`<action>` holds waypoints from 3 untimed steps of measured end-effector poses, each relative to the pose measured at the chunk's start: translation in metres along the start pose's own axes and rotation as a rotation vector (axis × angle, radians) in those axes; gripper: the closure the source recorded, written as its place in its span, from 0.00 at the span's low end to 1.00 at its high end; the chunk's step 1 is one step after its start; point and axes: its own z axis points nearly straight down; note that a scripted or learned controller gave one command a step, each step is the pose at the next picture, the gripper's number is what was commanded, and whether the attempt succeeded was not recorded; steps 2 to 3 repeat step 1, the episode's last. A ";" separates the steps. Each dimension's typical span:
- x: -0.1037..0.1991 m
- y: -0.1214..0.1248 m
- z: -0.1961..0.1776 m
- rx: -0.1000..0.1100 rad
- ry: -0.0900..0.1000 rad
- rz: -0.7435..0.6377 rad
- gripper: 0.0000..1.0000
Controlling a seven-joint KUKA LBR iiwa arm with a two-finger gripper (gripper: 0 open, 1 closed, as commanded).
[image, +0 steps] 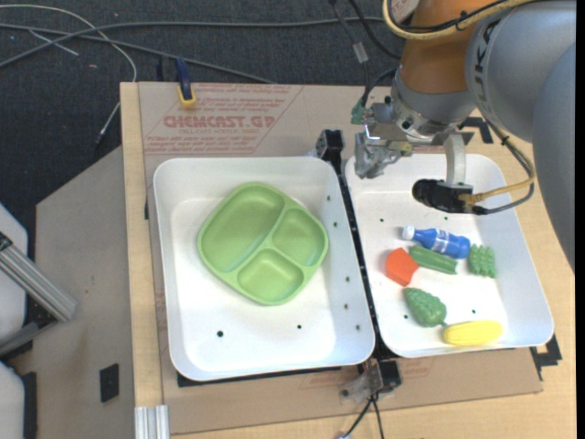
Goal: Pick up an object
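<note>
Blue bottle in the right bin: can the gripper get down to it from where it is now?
Probably yes. The gripper hangs over the right bin's far end, and the blue bottle lies uncovered, though the green stick lies close beside it.
</note>
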 end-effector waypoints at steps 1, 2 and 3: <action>0.044 0.004 0.007 -0.003 -0.001 0.001 1.00; 0.044 0.004 0.007 -0.003 -0.001 0.001 1.00; 0.044 0.004 0.007 -0.003 -0.001 0.001 1.00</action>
